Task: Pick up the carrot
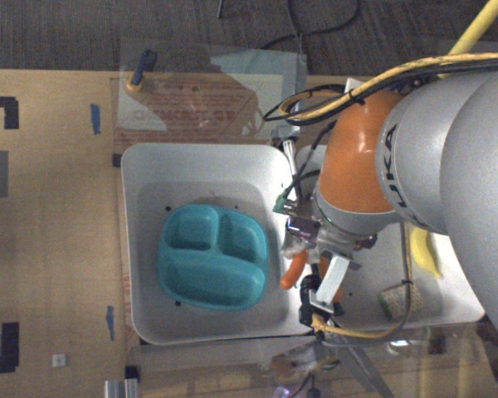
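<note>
Arm came in from the right, wrist low over the divider between the two white bins, because the carrot (293, 269) sat right at that shared edge, near the front of the bench. Carrot was a short orange piece, tilted, just below the gripper (301, 259) body, touching or nearly touching it. Couldn't tell whether it was clamped or merely beside the tool; jaw state not readable from this angle.

Teal divided plate (212, 256) lay in the middle of the left bin (149, 181), apart from the carrot. Banana (424, 251) and a tan sponge-like block (396, 300) were in the right bin, toward its front edge.

My read: grasp attempt in progress, lift unconfirmed.
</note>
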Action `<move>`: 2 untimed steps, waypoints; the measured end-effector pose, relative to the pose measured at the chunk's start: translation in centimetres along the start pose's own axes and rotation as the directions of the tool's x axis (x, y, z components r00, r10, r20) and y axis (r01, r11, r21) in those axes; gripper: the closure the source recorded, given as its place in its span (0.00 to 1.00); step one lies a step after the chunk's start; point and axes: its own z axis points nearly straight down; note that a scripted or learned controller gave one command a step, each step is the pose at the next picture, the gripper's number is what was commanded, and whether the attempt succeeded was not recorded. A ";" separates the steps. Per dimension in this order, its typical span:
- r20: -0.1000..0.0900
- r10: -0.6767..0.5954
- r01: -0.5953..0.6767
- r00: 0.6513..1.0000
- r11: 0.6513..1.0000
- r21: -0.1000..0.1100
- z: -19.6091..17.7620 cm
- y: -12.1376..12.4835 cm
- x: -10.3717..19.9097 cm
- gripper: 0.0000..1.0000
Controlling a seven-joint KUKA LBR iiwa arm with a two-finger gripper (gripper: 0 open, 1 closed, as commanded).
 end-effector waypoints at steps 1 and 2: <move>0.001 0.019 -0.019 1.000 1.000 0.002 0.9 -1.5 3.8 1.00; 0.003 0.512 -0.512 0.859 0.859 0.003 4.7 -2.2 5.6 1.00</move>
